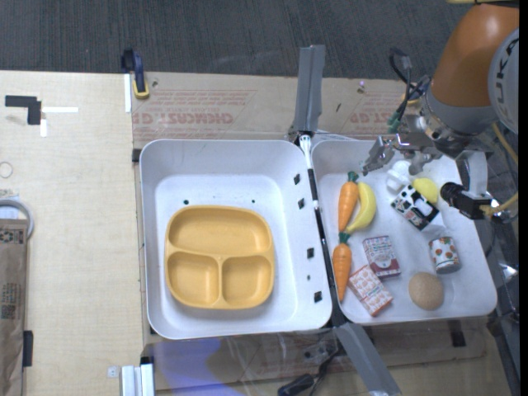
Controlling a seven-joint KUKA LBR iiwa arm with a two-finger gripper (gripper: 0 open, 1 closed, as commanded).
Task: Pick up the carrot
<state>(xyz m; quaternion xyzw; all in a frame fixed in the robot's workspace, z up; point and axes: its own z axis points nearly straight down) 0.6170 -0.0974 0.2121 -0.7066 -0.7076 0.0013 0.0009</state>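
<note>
Carrot not yet taken.
Gripper is poised above the right bin's far end, near carrot; claw state cannot be told.

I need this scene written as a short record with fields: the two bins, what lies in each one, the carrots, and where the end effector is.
left bin: holds a yellow divided plate
right bin: holds toy foods and small packages
carrots: two; upper carrot against a banana; lower carrot near the bin's left wall
other items: two small cartons, a can, a round beige item, a black-and-white item
end effector: above the right bin's far edge, holding nothing visible
task state: carrot not yet picked
</note>
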